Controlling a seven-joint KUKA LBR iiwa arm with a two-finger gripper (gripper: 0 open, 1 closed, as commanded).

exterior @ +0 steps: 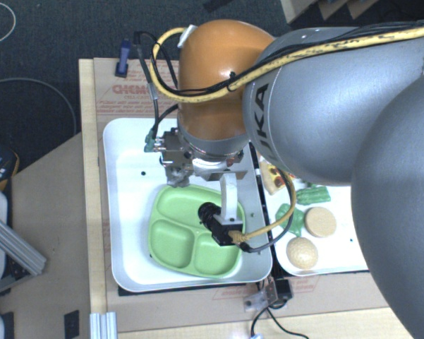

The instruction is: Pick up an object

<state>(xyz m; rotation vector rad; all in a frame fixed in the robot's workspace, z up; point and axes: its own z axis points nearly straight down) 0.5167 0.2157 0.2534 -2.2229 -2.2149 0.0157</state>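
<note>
Gripper (192, 171) hangs low over the left bin (123, 189) — likely lined up on the green tray (175, 240), which lies flat by that bin's near edge. Whether it is open or closed you cannot tell — the wrist hides it.

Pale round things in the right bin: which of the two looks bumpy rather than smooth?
The lower round thing, by the right bin's front edge, has a dimpled surface. The upper round thing, beside a green piece, looks smooth and tanner.
</note>
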